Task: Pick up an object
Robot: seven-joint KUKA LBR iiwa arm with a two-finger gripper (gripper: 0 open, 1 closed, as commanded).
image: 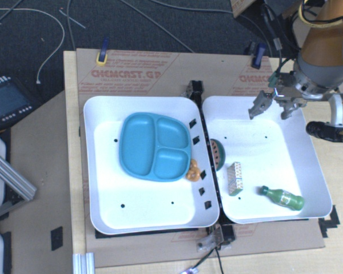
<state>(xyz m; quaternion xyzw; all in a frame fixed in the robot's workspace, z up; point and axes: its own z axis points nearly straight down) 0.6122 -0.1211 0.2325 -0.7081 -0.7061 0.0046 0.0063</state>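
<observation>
My gripper [272, 108] hangs over the far edge of the right bin [257, 136], its two fingers spread open with nothing between them. Well below it in that bin lie a green bottle [283, 197] on its side near the front right, a small silvery patterned packet [235, 177] in the middle, and a round dark green and brown object [217, 154] against the left wall. In the left bin [103, 170] a blue divided plate [155, 146] lies flat, with a small orange-brown piece [192, 170] at its lower right rim.
A black divider with clips [202, 153] runs between the two bins. Blue clamps [103, 53] [257, 53] hold the cardboard sheet at the far edge. Cables trail on the dark floor behind the bench.
</observation>
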